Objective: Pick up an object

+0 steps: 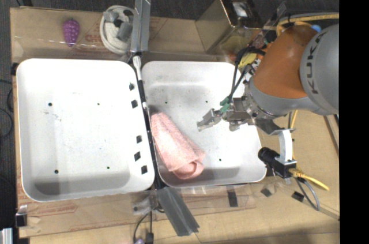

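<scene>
Item: one pink folded cloth, lying against the left wall of the right bin, near its front edge; gripper hung above the bin's middle, just right of the cloth, fingers spread apart and gripping nothing; left bin alongside.

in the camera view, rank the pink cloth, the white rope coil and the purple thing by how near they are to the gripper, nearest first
From the gripper over the right bin:
1. Pink cloth, just below-left of it in the same bin.
2. White rope coil, on the cardboard above the bins, near their divider.
3. Purple thing, farther left on the same cardboard, above the left bin.
</scene>
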You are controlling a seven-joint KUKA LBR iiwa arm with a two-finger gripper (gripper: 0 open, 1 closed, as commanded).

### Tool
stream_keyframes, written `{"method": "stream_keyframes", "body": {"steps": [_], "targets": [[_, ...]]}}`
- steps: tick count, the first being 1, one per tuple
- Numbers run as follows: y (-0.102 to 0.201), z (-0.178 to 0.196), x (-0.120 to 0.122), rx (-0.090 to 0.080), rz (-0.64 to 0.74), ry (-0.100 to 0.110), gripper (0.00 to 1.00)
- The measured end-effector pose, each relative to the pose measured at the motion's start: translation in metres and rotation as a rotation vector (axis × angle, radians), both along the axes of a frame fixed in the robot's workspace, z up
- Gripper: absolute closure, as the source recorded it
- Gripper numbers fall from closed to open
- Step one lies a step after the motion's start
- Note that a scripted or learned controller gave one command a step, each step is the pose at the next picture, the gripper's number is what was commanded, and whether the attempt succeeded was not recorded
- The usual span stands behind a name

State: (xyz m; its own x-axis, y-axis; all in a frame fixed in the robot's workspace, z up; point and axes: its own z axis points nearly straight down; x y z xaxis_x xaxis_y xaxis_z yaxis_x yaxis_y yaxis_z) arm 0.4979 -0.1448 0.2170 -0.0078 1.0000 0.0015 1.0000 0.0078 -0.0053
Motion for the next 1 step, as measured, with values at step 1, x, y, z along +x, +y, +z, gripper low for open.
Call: {"method": "stream_keyframes", "body": {"steps": [1], "targets": [[0.0278, -0.1243, 0.0300, -0.001, 0.091, -0.006, 0.00]]}}
